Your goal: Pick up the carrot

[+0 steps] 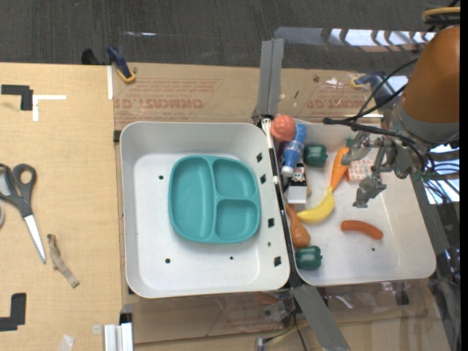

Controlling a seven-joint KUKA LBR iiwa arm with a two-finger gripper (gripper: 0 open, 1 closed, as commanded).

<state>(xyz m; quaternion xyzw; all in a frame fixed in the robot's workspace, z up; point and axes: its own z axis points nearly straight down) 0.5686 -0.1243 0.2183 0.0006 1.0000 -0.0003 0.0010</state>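
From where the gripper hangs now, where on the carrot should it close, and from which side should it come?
Grip the carrot at its thicker middle, descending from above with the fingers across its width. It lies nearly lengthwise up the right bin, its lower tip near the banana, so stay on the upper half. The gripper sits just to its right.

A divided tray (215, 199) sits in the left bin (139, 218). In the right bin (398, 258), a carrot (338, 168) lies above a banana (319, 209), a sausage (361, 229) to their right.
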